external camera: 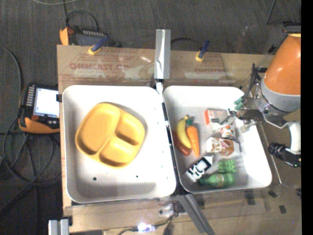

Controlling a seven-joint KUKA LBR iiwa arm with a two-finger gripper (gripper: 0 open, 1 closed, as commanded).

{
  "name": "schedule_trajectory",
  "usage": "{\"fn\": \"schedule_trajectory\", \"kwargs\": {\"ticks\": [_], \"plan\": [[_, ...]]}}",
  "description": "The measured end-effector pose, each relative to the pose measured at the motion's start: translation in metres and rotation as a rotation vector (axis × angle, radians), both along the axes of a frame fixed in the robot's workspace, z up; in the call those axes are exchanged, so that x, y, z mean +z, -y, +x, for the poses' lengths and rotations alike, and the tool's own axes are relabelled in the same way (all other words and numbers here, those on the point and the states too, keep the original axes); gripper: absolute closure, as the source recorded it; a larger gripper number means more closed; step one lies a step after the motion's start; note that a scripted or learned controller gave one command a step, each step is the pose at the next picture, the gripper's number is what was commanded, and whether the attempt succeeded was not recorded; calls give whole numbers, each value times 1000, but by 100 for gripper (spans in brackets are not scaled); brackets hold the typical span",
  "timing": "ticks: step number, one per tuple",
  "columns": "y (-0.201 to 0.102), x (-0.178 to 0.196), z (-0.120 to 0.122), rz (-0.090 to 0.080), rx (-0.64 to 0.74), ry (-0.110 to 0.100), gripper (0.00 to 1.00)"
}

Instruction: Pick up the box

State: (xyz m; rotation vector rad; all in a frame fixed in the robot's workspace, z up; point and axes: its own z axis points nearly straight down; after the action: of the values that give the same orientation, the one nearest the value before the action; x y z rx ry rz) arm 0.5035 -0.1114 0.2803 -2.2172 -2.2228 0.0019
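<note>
The right bin [254, 175] holds several small packages. A white and orange box [213, 116] lies near its back, and a brown and white box [221, 146] lies at the middle. A black and white box [200, 168] rests toward the front. My gripper [234, 114] reaches in from the right and hovers low over the back right part of the bin, just right of the white and orange box. A small red and white packet [227, 130] sits just below it. Nothing is seen lifted.
A banana [182, 132] and a carrot [194, 137] lie side by side in the right bin's left part. A green item [220, 174] sits at the front. The left bin [78, 180] holds a yellow divided tray [111, 134].
</note>
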Motion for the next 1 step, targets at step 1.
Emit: {"fn": "schedule_trajectory", "kwargs": {"ticks": [1], "plan": [[55, -44, 55, 1, -80, -1, 0]]}}
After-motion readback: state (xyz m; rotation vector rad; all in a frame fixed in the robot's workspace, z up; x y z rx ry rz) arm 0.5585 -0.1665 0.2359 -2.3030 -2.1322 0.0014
